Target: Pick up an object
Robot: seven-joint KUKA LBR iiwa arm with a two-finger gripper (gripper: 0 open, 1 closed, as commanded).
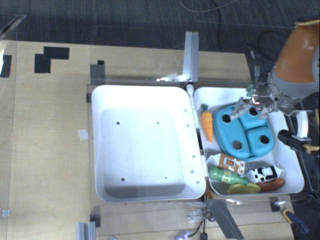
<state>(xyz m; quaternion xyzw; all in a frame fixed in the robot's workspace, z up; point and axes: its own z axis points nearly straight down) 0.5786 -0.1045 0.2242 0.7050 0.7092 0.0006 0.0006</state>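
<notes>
Camera view: arm over the right bin, nothing lifted yet

Camera view, nearest edge first: the bench (45, 159) is pale wood, with metal brackets and loose cable ends at its front edge. On it sit two shallow white bins side by side.

The left bin (100, 134) shows a bare white floor with a few small dark dots.

The right bin (298, 180) holds all the objects. Along its front wall lie a green bottle (223, 175), a yellow-green piece (243, 187), a reddish-brown sausage shape (272, 185), a black-and-white toy (263, 173) and a small printed carton (232, 163), all packed close together. Behind them a large blue moulded tray (245, 133) fills the middle of the bin. An orange carrot (207, 125) lies just beside the tray, against the wall shared with the left bin.

The gripper (256, 104) sits over the far edge of the blue tray, below the arm's orange band (297, 51). Whether it is spread or closed cannot be told; no object is seen between its tips.

Task status, as a judgement: the pick is not complete. Every object rests in the bin. Grasping and lifting remain to be done.

Beyond the bench a dark carpeted floor (100, 4) carries a thin looped cable (210, 4).
</notes>
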